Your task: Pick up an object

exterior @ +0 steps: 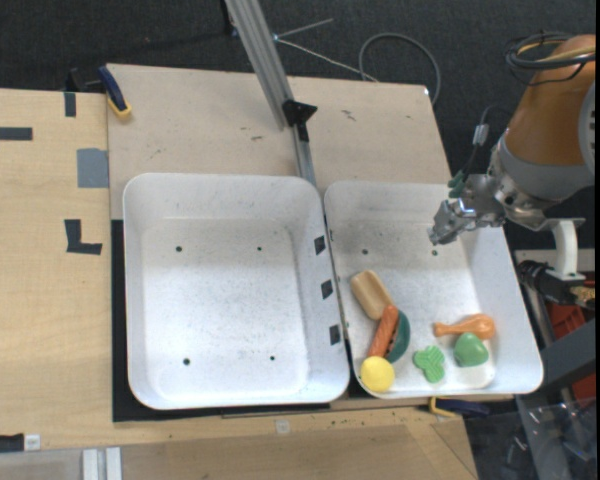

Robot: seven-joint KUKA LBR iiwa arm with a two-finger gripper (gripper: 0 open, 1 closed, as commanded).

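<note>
The right bin (400, 208) holds several toy foods near its front. A tan bread roll (370, 292) lies beside an orange carrot (384, 332) on a dark green piece (401, 338). At the front rim sits a yellow lemon (377, 373). To the right lie a light green piece (430, 362), a green pepper (470, 350) and an orange drumstick-shaped piece (466, 326). My gripper (443, 230) hangs over the bin's right back part, above bare floor, away from all the objects. Nothing shows between its fingers.
The left bin (220, 288) stands beside the right one. A slanted metal rail (265, 53) runs from the top down to the bins' shared wall. A blue and yellow clamp (115, 93) sits at the board's back left corner. Cables (400, 53) lie behind.
</note>
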